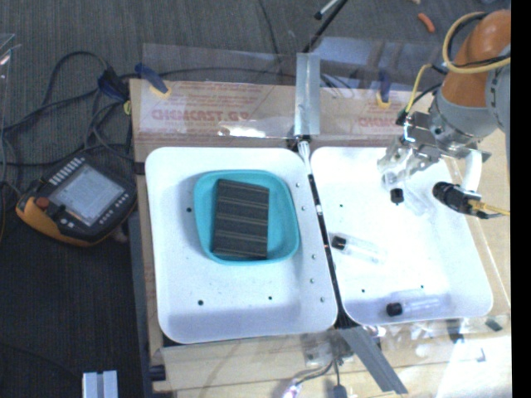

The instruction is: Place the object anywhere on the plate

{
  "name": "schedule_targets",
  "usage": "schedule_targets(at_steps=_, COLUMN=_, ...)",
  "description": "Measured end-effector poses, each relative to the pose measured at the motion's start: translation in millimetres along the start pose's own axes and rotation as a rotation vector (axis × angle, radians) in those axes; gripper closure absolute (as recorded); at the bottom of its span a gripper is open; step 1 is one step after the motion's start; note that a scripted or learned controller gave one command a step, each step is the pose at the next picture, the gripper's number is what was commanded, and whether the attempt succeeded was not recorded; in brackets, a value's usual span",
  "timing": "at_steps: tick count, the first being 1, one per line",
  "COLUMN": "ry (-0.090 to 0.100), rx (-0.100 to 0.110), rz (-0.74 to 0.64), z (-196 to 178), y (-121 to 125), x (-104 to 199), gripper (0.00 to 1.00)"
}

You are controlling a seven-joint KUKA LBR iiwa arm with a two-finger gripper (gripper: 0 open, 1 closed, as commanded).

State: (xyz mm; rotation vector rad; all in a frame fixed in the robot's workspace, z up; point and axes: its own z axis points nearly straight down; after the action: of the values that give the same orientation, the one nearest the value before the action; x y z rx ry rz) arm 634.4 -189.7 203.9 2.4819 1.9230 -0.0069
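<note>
Counter [249, 110]: you have two shallow white bins on it, side by side, with a metal divider strip rising between their far corners.
Left bin [241, 305]: it holds the blue plate, set a little toward the far side.
Right bin [415, 264]: the gripper hangs over its far right part.
Arm [477, 73]: grey with an orange band, it reaches in from your right.
Plate [286, 222]: blue, with rounded corners.
Dark ridged block [242, 219]: it lies flat on the plate, roughly centred.
Gripper [398, 172]: you cannot tell how far its fingers are apart, and nothing is plainly seen between them.
Clear tubes: one black-capped tube [353, 245] lies near the right bin's left wall, another [412, 305] near its front edge.
</note>
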Motion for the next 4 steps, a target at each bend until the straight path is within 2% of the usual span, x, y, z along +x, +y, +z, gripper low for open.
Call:
schedule_targets(at_steps=1, ry=0.0, rx=-0.001, rz=0.0, z=-0.2, y=0.1, x=-0.1, gripper=0.0)
schedule_targets(at_steps=2, ry=0.004, rx=0.001, rz=0.096, z=-12.2, y=-73.9, x=-31.6, gripper=0.0)
schedule_targets(at_steps=3, ry=0.002, rx=-0.002, rz=0.001, z=-193.2, y=-93.7, x=-41.8, gripper=0.0)
schedule_targets(at_steps=4, ry=0.003, rx=0.001, rz=0.144, z=-229.0, y=-137.6, x=-60.5, gripper=0.0)
